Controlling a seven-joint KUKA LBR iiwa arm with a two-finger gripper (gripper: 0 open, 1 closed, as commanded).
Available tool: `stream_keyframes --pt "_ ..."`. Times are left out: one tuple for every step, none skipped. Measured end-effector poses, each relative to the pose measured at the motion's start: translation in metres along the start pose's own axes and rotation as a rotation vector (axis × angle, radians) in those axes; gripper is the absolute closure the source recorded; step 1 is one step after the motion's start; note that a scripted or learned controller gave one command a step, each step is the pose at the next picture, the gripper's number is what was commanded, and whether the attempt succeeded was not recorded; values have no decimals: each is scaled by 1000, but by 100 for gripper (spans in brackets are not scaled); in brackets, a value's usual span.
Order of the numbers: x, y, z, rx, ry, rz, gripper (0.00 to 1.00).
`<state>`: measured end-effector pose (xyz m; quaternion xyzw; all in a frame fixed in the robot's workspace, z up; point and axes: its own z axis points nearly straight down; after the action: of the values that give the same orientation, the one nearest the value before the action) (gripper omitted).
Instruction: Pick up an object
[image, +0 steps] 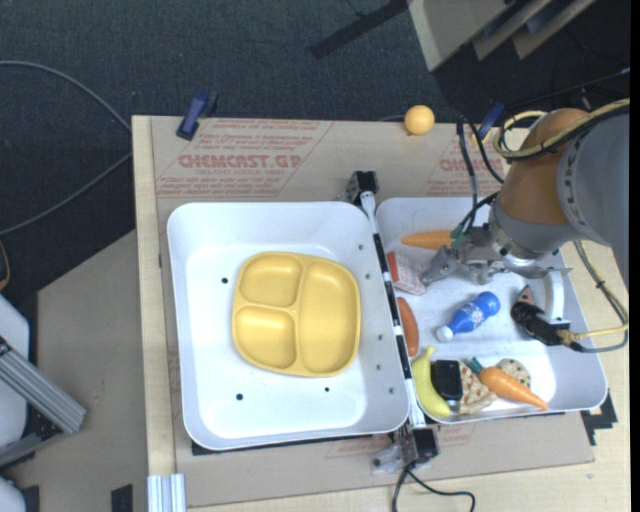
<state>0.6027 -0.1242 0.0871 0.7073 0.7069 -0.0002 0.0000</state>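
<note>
blue bottle lies just at five o'clock of the claw

nearest the camera, along the right bin's (590, 385) front edge, a banana (427, 388) curves by the divider, with a small black object (446, 379) touching it, a round speckled piece (492, 385) beside that, and an orange carrot (510, 385) lying over the speckled piece, its tip pointing toward four o'clock. a red sausage-like piece (408, 325) lies along the divider above the banana.

a step farther back, mid-bin, sits the likeliest target: a small blue bottle (470, 314) on its side. its long axis runs from eight o'clock to two o'clock, with the white end low and left and the blue body up and right. it touches nothing around it.

just beyond it hangs the gripper (462, 262), under the grey arm's orange wrist band (535, 170). the grey fingers look splayed apart, one reaching toward eight o'clock, and nothing sits between them. the bottle lies just at five o'clock of the claw, near but apart. to grasp it across its narrow width, i judge the fingers should close along the ten-to-four line, square to the bottle's axis.

a second carrot (428, 239) lies at ten o'clock of the claw, near the bin's back wall.

the left bin (200, 300) holds a yellow divided plate (296, 312), well apart. farthest off, an orange ball (419, 119) rests on the board's (250, 160) back edge.
</note>
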Motion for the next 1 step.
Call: stream_keyframes --pt "25 61 5 15 2 1 0"
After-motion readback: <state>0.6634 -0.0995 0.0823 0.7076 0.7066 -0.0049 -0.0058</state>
